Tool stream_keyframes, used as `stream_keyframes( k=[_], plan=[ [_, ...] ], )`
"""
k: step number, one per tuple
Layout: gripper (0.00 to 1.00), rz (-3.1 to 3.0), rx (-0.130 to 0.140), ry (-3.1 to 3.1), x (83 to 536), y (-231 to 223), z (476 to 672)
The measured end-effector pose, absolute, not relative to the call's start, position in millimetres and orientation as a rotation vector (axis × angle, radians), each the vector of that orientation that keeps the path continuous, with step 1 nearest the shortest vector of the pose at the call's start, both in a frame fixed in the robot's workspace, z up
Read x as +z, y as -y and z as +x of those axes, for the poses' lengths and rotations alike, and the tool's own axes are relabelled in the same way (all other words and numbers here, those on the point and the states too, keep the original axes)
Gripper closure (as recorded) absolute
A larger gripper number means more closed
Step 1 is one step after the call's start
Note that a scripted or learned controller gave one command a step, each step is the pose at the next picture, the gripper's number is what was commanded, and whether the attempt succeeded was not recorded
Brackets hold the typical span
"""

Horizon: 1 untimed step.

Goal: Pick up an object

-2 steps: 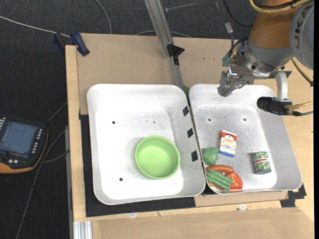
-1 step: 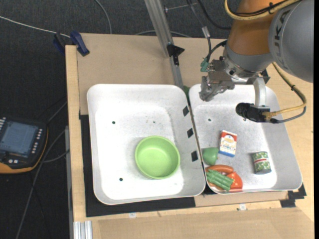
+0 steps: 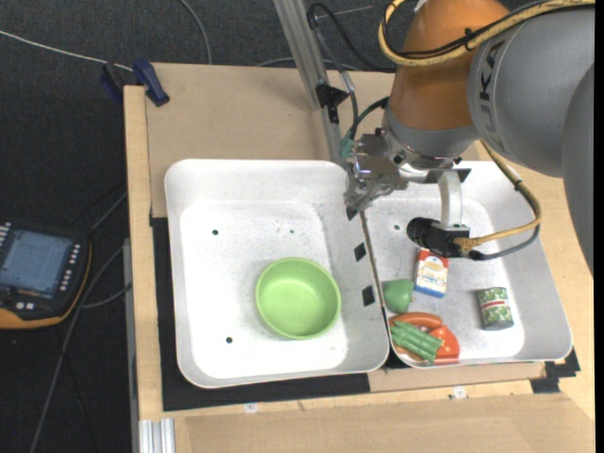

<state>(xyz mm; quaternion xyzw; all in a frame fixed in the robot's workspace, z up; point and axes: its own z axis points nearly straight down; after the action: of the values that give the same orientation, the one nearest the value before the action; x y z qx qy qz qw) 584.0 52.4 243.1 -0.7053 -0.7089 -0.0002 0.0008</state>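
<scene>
My gripper [image 3: 358, 199] hangs over the rim between the two bins, at the back of the right bin [image 3: 538, 281], with nothing visibly held. In the right bin lie a small white, red and blue carton [image 3: 431, 275], a green round fruit [image 3: 399, 295], a green can [image 3: 494, 308] and a small plate of red and green toy vegetables [image 3: 424, 339]. The carton is a little to the right of and in front of the gripper. A light green bowl [image 3: 297, 297] stands in the left bin [image 3: 217, 206], toward its front.
The grey arm with its orange band [image 3: 444, 45] comes in from the upper right and covers the back of the right bin. A slanted metal pole [image 3: 307, 55] rises behind the bins. A handheld pendant [image 3: 38, 272] lies off the bench at left.
</scene>
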Motion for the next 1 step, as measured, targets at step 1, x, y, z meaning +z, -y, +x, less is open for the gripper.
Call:
stream_keyframes(
  k=[1],
  plan=[
    [1.0,-2.216,0.0,2.225,230.9,-97.6,569.7]
  ],
)
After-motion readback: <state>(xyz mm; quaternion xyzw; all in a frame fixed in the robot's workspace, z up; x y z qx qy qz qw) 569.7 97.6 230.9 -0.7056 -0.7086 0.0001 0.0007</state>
